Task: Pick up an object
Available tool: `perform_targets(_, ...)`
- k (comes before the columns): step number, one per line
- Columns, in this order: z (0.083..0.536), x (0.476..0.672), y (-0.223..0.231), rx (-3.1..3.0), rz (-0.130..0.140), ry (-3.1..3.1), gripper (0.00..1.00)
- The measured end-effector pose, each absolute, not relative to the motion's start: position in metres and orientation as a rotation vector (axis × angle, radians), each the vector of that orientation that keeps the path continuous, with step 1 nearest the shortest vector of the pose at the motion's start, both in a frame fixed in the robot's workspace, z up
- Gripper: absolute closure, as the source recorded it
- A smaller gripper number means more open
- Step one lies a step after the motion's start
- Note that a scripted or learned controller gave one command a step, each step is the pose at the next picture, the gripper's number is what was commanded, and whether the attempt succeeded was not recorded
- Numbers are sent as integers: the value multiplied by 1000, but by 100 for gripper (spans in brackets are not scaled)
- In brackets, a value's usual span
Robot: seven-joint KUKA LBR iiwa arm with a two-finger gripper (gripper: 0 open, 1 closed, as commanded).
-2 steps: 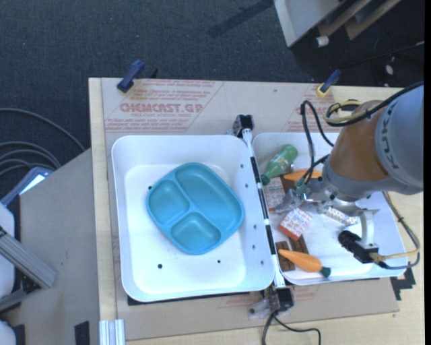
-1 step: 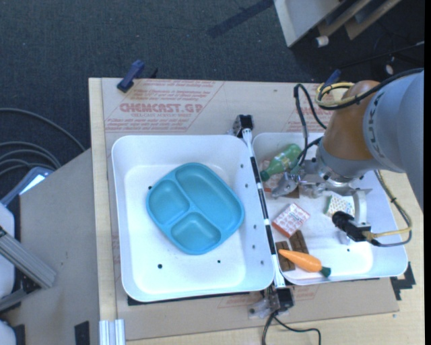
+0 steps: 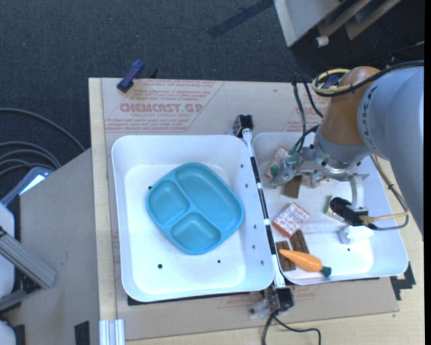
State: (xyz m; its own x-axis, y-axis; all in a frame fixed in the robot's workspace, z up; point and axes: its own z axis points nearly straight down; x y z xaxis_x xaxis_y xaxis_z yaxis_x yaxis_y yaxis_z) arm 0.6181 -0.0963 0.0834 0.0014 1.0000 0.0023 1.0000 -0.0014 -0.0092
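Remaining unpicked in the right bin (image 3: pixel 384 259): toy carrot (image 3: pixel 302 259), patterned card (image 3: pixel 291 218); gripper (image 3: pixel 291 172) lowered nearby, finger state cannot be told.

We see a dark grey carpet floor (image 3: pixel 81 40) around the bench. The bench top is a brown board (image 3: pixel 168 104) with red letters printed on it. A small blue clip (image 3: pixel 130 76) sits at the board's far left corner. Grey cables (image 3: pixel 34 145) curl on the floor at the left, near a pale flat board (image 3: pixel 60 222). At the top right stands some light wooden furniture (image 3: pixel 337 20). The light is soft and even.
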Motion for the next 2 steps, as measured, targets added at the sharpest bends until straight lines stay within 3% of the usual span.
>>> perform_targets(1, 84, 633, -94, -2219, 2, -2219, 0)
perform_targets(2, 80, 656, -100, -2207, 32, -2193, 0)
